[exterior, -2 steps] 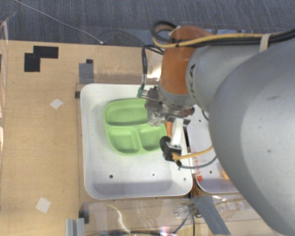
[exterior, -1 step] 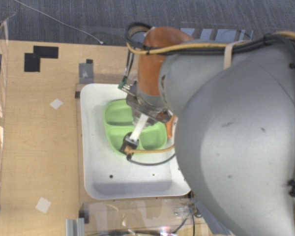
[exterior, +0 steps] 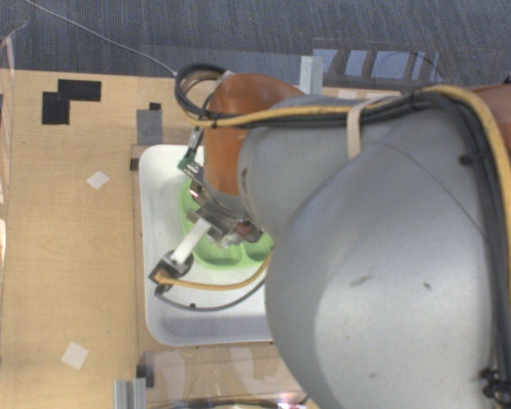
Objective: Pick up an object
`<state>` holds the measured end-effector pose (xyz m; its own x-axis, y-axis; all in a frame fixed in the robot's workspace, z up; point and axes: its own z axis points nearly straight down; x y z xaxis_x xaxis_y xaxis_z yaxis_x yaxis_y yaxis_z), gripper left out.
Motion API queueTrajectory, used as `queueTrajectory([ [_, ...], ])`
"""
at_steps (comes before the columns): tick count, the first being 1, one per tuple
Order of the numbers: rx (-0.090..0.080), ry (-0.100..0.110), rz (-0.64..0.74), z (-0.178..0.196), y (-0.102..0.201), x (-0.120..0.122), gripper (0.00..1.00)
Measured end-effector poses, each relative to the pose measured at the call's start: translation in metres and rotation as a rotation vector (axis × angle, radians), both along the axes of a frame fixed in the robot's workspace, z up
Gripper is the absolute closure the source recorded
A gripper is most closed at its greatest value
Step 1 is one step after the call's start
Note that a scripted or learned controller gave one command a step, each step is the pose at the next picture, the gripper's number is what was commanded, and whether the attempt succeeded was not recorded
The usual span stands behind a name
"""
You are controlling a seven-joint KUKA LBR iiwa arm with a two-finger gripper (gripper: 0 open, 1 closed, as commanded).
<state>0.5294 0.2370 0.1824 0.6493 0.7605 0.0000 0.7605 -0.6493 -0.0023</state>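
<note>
One white bin (exterior: 166,318) sits on the counter (exterior: 60,254); the gripper (exterior: 226,228) hangs over one green object (exterior: 209,250), jaws hidden, state unclear.

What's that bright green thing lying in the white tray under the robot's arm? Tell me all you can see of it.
The green object lies flat on the floor of the white bin. It is light lime green, looks like smooth plastic, and has rounded, lobed edges. The arm's wrist covers most of it, so its full shape can't be told. A white rod-like part of the arm crosses its left edge.
</note>
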Motion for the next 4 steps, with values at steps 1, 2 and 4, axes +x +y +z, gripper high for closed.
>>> queueTrajectory([
  [1,0.001,-0.001,-0.409,0.000,-0.003,-0.030,1.00],
  [2,0.000,0.000,-0.658,-0.010,-0.013,-0.042,1.00],
  [4,-0.010,0.002,-0.661,0.058,-0.003,-0.044,1.00],
])
